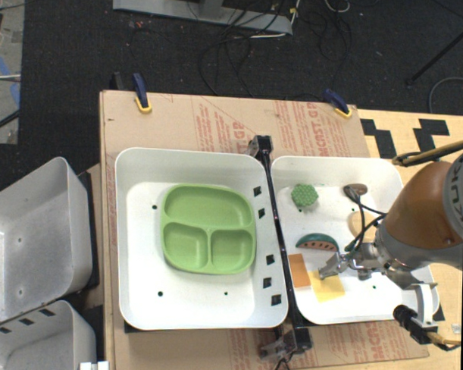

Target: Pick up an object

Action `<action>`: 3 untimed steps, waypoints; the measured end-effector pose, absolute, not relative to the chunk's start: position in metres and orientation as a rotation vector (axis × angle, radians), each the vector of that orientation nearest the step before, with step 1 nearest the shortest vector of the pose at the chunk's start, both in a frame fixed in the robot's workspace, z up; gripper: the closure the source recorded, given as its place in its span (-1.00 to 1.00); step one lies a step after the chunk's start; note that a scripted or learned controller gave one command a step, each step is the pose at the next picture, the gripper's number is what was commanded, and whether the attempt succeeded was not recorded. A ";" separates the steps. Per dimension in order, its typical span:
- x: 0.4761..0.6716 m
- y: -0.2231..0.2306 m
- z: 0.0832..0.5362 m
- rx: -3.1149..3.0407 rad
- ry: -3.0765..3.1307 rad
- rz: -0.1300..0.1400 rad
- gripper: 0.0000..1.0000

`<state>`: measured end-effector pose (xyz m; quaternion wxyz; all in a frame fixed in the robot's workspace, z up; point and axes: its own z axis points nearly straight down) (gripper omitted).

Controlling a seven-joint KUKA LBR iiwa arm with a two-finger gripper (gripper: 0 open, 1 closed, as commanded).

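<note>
**Visitor:** What is in your two bins?

**Me:** The left bin (131,238) holds a green divided plate (209,230) with three compartments, lying flat near its middle. The right bin (383,175) holds the small things: a green bumpy ball (305,196) towards its far side, a watermelon slice (318,242) nearer the middle, an orange block (298,270) by the divider next to the left bin, and a yellow square (329,288) just beside that block. A dark spoon-like piece (355,192) lies beside the ball, further from the divider.

**Visitor:** Any writing?

**Me:** Red print runs across the cardboard sheet (211,119) that covers my desk beyond the bins. It is upside down and I cannot read it reliably.

**Visitor:** How does the orange block lie?

**Me:** Flat, its long axis running alongside the divider, from the far side of the bin towards the near rim.

**Visitor:** And your tool?

**Me:** My tool (342,264) is low over the right bin, between the watermelon slice and the yellow square, pointing towards the orange block. I cannot tell how its grip is set.
</note>
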<state>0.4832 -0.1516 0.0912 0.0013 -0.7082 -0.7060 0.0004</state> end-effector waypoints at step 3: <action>0.496 -0.158 0.211 -2.222 -2.230 -0.004 1.00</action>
